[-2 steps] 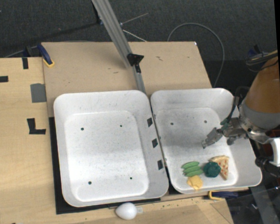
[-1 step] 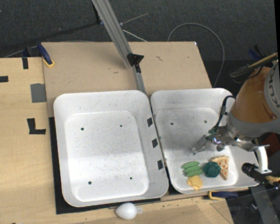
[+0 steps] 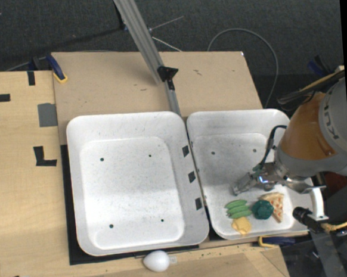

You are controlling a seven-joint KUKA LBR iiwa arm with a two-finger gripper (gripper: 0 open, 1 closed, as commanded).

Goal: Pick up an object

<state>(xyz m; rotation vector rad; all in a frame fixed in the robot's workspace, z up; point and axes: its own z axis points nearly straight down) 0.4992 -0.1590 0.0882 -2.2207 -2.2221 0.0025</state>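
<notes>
My gripper (image 3: pixel 239 187) is low in the right bin (image 3: pixel 220 125), pointing left, with the orange-banded wrist (image 3: pixel 305 136) behind it on the right. Just below it lie several small toys in the bin's front corner. A green pea pod (image 3: pixel 237 207) is nearest, a short way under the gripper's tip. Below the pod sits a yellow piece (image 3: pixel 242 224). To their right are a dark green broccoli-like lump (image 3: pixel 263 210) and a tan wedge (image 3: pixel 277 205). Nothing shows inside the gripper.
The left bin (image 3: pixel 80 172) stands beside the right one, the two meeting at a raised rim (image 3: pixel 191 175). A white egg-shaped object (image 3: pixel 156 261) lies on the bench in front of the left bin. A grey pole (image 3: pixel 145 38) slants in from above.
</notes>
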